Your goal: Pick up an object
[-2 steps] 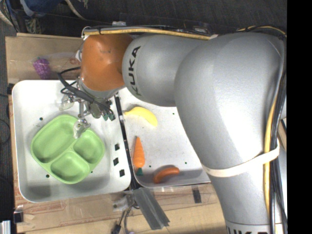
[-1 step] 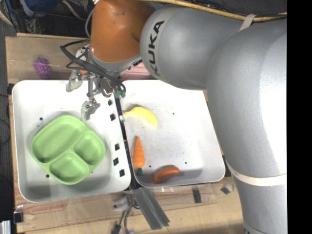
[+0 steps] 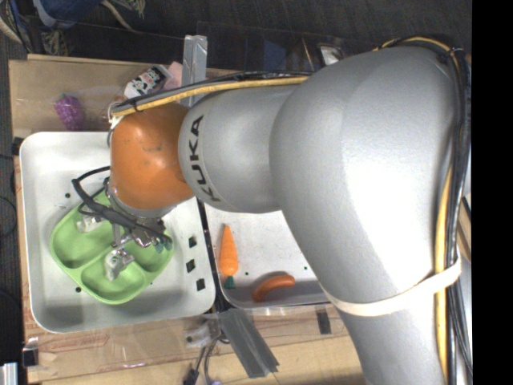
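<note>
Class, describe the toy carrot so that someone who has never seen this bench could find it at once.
Start with the two white bins side by side and take the right bin, under the big grey arm. Along its left wall lies the carrot, a slim orange cone with a green stub at its near end. Its neighbour, an orange sausage-shaped piece, is rounded and has no green.

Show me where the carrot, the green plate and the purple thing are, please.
carrot (image 3: 228, 251): camera view, on its orange body.
green plate (image 3: 68, 243): camera view, on the bare left compartment.
purple thing (image 3: 70, 111): camera view, on its middle, outside the bins on the bench.
</note>
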Tool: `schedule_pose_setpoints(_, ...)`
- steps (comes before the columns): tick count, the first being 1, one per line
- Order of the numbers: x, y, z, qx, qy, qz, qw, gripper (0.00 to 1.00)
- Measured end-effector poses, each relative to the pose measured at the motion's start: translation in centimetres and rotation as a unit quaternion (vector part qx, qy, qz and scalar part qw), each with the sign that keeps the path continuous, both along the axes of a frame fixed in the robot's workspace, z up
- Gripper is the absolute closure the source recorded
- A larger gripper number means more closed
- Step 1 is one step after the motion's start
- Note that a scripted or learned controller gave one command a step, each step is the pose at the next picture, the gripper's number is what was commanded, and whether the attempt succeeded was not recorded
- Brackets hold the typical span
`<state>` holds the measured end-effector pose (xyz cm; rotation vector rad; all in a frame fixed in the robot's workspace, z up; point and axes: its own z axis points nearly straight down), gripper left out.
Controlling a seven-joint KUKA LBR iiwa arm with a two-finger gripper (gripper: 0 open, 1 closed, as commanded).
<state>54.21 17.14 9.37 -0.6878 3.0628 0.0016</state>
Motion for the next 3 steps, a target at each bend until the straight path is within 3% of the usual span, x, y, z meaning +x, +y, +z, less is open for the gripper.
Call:
schedule_pose_setpoints(1, 1.4, -8.3, 10.0, -0.0008, -0.001, -0.005, 1.0, 0.0)
schedule_pose_setpoints(2, 11.2, -9.0, 9.8, -0.0006, 0.0, 0.001, 1.0, 0.0)
schedule_pose_setpoints(3, 4.4, -1.2, 1.7, 0.0044, -0.008, -0.063, 0.998, 0.0)
